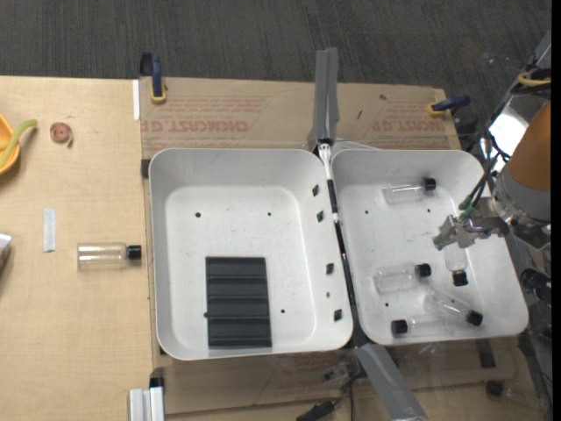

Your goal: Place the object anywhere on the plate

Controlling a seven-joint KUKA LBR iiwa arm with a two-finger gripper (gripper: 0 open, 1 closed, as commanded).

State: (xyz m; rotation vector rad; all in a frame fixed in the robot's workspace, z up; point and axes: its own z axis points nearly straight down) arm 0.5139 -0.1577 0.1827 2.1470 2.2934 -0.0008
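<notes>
The jaws hang over the right part of the right bin (394,154). I cannot tell whether they are open, closed or gripping anything. A clear vial (456,260), the likely object, sits right under them with its black cap toward the near side.

From the left, a lone bottle (105,253) lies on the surface (70,340), outside the bins. The black ribbed plate (237,301) lies in the near half of the left bin (228,154), well apart from the vial.

Four more vials are scattered in the right bin, two of them (399,281) (451,308) near the jaws. These could be nudged or taken by mistake.

The vial looks smooth and round, so a weak grip may let it slip while crossing the two inner walls. If released off-centre, it could also roll off the plate onto the bin's white floor.
</notes>
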